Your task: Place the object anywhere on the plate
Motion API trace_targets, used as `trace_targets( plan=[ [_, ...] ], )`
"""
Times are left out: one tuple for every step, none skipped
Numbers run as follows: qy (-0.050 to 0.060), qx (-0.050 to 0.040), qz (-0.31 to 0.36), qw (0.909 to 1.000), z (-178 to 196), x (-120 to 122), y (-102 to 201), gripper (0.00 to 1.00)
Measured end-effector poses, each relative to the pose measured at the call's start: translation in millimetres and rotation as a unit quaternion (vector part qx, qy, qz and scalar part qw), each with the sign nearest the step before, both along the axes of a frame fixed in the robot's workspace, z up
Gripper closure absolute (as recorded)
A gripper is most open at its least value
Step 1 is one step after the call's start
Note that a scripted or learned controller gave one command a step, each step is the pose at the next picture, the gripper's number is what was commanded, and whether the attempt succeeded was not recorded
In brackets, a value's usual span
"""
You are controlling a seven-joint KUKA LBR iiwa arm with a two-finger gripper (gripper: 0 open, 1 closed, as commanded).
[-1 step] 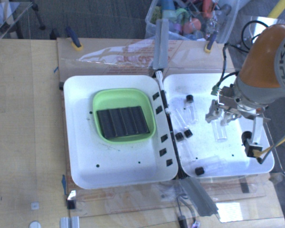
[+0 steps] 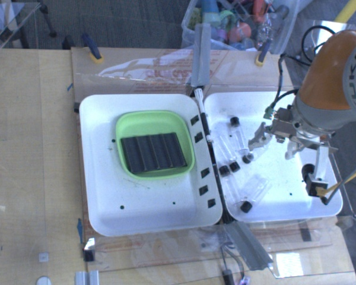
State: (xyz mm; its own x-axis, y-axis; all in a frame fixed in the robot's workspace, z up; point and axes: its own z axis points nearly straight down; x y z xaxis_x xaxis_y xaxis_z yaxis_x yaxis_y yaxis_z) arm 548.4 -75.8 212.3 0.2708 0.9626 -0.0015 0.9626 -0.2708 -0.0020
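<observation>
Camera view shows you a clear, see-through plastic piece [image 2: 253, 188] lying in the right white bin [image 2: 320, 209], far from the green plate [image 2: 157, 122]. It looks light and slippery; grab its middle. The gripper [image 2: 279, 141] hangs above, spread wide, holding nothing.

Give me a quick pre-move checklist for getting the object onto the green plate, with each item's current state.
1. Target located: the square light-green plate sits in the left white bin. Ok.
2. Landing area free: a dark ribbed rectangular block covers most of the plate. Not ok.
3. Pincer position: the pincer is over the right white bin, not over the plate. Not ok.
4. Object held: nothing visible between its fingers. Cannot tell.
5. Pickable items: clear plastic tubes with black caps lie in the right bin. Ok.
6. Path: a divider with black clips separates the bins and must be crossed. Cannot tell clearance.
</observation>
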Motion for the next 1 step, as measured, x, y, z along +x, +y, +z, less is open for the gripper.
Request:
trace_targets(
  plan=[
    [-0.001, -0.0001, -0.018, 0.9998, 104.8, 44.4, -34.4, 0.00]
  ],
)
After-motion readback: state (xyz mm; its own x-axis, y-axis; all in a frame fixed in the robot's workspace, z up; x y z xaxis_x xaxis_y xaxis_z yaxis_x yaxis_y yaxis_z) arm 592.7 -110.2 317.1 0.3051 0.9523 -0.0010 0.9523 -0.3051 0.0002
